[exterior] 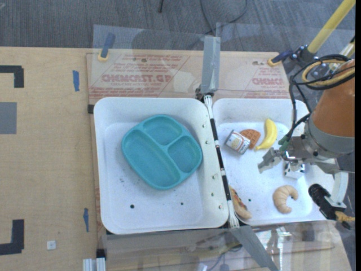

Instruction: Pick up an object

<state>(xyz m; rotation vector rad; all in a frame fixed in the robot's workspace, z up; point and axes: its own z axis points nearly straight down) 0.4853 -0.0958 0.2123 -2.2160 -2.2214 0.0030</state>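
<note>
The right bin (248,109) holds a yellow banana (269,133), a small tin can (237,141) lying on its side, an orange waffle-like piece (251,135) behind the can, and a croissant (285,199). Another pastry (241,204) lies against that bin's near left wall. My gripper (280,164) hangs over the right half of this bin, just below the banana and above the croissant. Its fingers are spread open and there is nothing between them. The arm's orange band covers the bin's far right side.
In the left bin (113,208) lies a teal divided plate (162,150). A grey ridge (216,151) separates the two bins. Black and yellow cables (316,66) hang by the arm at the upper right.
</note>
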